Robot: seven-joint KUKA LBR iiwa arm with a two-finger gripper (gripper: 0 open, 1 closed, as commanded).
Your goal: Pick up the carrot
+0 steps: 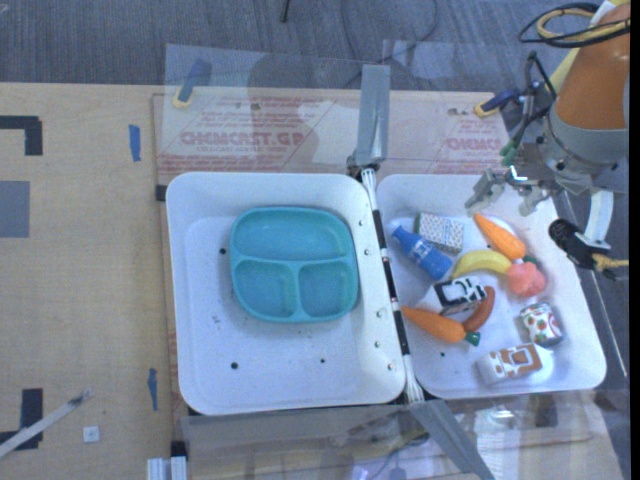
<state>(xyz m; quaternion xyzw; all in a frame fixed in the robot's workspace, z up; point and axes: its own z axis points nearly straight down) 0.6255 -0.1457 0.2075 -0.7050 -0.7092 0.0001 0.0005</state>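
Two orange carrot-like pieces lie in the right bin (pixel 590 363). One carrot (pixel 498 236) lies slantwise near the back, beside a banana (pixel 482 263). The other carrot (pixel 436 324) lies at the bin's front left, its green end pointing right. My gripper (pixel 507 194) hangs over the back edge of the right bin, just behind and above the rear carrot. Its fingers stand apart and open, with nothing between them.
Also in the right bin are a blue bottle (pixel 421 251), a patterned box (pixel 441 230), a pink fruit (pixel 526 280), a small black-and-white toy (pixel 460 292), a printed can (pixel 540 323) and a white carton (pixel 510 363). A teal divided plate (pixel 295 265) sits in the left bin (pixel 200 348).
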